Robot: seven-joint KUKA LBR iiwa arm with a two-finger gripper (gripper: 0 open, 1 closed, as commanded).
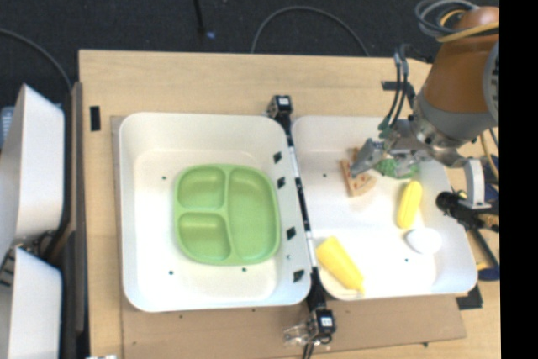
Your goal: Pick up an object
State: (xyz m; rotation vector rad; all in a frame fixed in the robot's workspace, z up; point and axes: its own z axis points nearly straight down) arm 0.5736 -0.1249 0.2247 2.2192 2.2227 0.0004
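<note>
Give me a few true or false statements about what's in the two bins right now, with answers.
1. The green divided plate lies in the left bin. True.
2. Two yellow items lie in the right bin. True: a yellow piece and a yellow wedge.
3. The gripper hangs over the left bin. False: it is over the right bin, by the brown slice.
4. The green plate carries food. False: its compartments are bare.
</note>
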